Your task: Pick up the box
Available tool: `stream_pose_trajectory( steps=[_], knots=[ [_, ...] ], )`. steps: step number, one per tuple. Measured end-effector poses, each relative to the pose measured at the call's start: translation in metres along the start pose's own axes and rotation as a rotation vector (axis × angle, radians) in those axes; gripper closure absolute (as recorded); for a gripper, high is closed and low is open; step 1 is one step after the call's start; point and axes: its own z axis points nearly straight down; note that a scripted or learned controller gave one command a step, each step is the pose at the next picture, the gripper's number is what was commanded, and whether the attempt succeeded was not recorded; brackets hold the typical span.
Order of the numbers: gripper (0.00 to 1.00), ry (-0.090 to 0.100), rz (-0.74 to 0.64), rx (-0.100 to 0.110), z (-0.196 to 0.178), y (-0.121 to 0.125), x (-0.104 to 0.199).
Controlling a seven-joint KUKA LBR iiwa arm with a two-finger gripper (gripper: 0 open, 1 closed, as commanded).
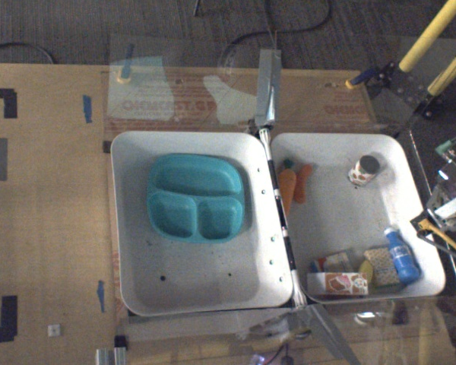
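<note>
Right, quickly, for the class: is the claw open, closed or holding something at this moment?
Claw: cannot be told from this picture. The box lies at the near edge of the right bin, with nothing gripping it.

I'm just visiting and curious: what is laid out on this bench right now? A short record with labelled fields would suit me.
left bin: holds a teal divided plate, lying flat
right bin: holds several small things
by the divider: toy carrots, side by side
far side: small can, upright
near edge: box, lying against the bin's near wall
near right corner: blue bottle, lying down, beside a yellowish sponge
box status: not picked up, resting in the bin
</note>
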Motion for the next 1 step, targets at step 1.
stream_pose_trajectory(
  steps=[1],
  knots=[
    [1.0,0.001,0.386,-0.003,0.0124,0.0211,-0.0127]
  ],
)
